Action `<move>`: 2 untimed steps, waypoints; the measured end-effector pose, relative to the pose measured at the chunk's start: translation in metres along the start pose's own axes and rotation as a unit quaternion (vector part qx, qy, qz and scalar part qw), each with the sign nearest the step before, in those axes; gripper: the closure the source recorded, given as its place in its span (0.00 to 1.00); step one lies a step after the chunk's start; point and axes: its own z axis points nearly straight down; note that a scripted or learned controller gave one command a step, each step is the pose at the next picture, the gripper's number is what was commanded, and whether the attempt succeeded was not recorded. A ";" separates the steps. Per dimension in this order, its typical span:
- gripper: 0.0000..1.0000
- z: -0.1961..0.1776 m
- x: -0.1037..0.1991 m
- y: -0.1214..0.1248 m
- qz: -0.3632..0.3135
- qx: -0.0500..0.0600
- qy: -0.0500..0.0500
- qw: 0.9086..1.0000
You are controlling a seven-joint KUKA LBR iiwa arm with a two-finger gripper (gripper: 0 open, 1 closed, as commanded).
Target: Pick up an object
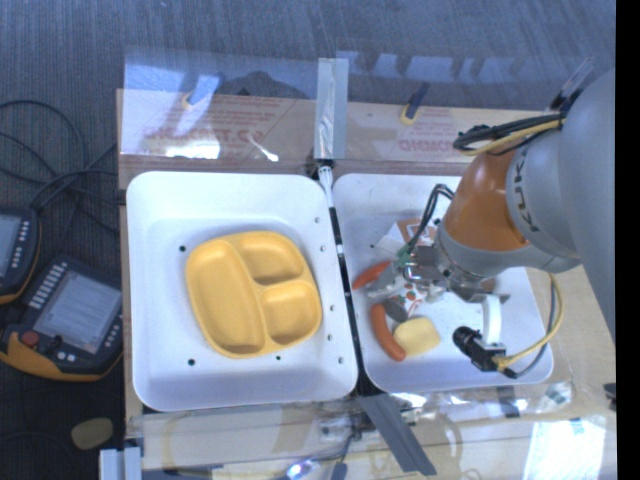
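pick not yet shown, arm low over the right bin

the arm (520,208) reaches in from the right and is bent down into the right bin (530,368), its orange band sitting above the wrist. the pincer (415,273) is down among the clutter near the bin's left half, but the wrist and cables mask its tips, so i cannot tell how wide it stands or whether it has hold of anything.

the candidate objects all lie on the bin floor: an orange sausage-shaped piece (386,331) just beside a pale yellow block (418,335), and a smaller orange piece (371,273) close to the divider between the bins. nothing looks lifted clear of the floor, so by my reading the grasp is unproven and the lift is left to do.

the left bin (160,368) holds a yellow divided tray (253,291), well apart from the arm.
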 end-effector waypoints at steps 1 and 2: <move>1.00 -0.010 0.000 0.002 0.000 -0.003 0.001 1.000; 1.00 -0.093 0.069 0.022 -0.097 0.005 0.001 0.995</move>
